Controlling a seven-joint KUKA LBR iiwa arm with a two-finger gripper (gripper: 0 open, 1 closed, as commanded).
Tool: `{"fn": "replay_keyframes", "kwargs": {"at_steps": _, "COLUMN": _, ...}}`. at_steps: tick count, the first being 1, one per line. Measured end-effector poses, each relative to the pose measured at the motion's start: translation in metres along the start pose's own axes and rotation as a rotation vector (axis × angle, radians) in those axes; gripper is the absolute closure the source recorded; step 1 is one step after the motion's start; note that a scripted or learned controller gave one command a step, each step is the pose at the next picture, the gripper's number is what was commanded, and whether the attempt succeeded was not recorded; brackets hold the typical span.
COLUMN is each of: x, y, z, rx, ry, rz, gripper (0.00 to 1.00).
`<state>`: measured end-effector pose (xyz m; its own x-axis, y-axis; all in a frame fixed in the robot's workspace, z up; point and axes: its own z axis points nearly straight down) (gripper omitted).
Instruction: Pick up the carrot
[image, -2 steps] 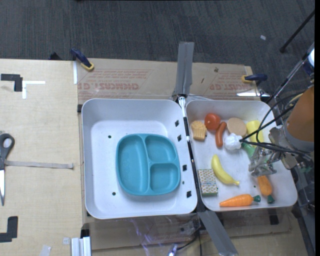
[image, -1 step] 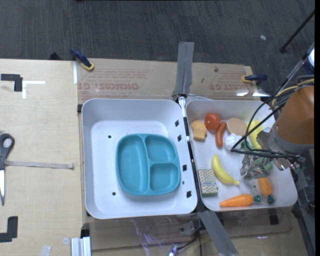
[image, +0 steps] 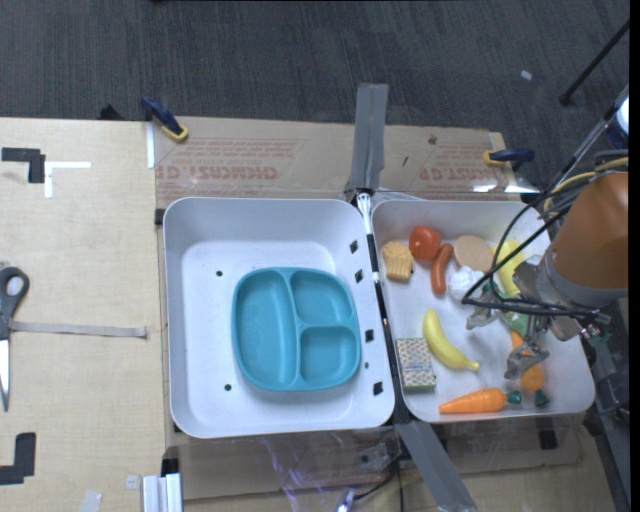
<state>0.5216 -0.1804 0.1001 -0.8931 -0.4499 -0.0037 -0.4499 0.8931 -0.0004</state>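
Observation:
The carrot (image: 473, 402), orange with a small green top at its right end, lies flat along the front wall of the right bin (image: 560, 408). My gripper (image: 524, 361) hangs over the right part of that bin, just above and to the right of the carrot's green end. A second small orange piece (image: 533, 378) sits directly under the gripper. Nothing is seen lifted off the bin floor.
The right bin also holds a banana (image: 447, 342), a speckled block (image: 415, 363), a corn piece (image: 398, 261), a tomato (image: 425, 241), a red sausage (image: 440, 270) and a tan bun (image: 473, 252). A teal divided plate (image: 297, 328) lies in the left bin (image: 190, 300).

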Motion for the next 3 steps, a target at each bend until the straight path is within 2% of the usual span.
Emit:
{"fn": "replay_keyframes", "kwargs": {"at_steps": 1, "x": 0.038, "y": -0.006, "z": 0.007, "rx": 0.002, "ry": -0.003, "rz": -0.302, "gripper": 0.00}}
{"fn": "replay_keyframes", "kwargs": {"at_steps": 2, "x": 0.035, "y": -0.006, "z": -0.003, "rx": 0.004, "ry": -0.007, "rz": -0.299, "gripper": 1.00}}
{"fn": "replay_keyframes", "kwargs": {"at_steps": 3, "x": 0.041, "y": -0.021, "z": 0.008, "rx": -0.004, "ry": -0.002, "rz": -0.640, "gripper": 1.00}}
